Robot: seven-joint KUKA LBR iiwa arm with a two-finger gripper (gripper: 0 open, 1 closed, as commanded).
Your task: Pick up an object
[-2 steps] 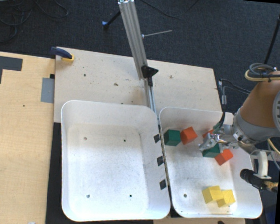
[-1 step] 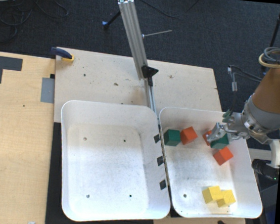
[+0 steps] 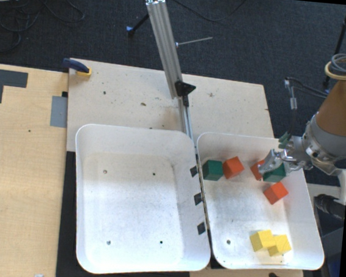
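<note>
The gripper (image 3: 273,165) hangs over the right bin (image 3: 309,241), at about two o'clock of its floor. A dark green block (image 3: 275,174) sits right at its tip, with a red block (image 3: 257,169) touching at nine o'clock; whether the gripper pinches either, I cannot tell. Another red cube (image 3: 275,192) lies just beside at six o'clock, free-standing, probably the easiest target. The yellow blocks (image 3: 270,242) lie well apart, also toward six.
</note>
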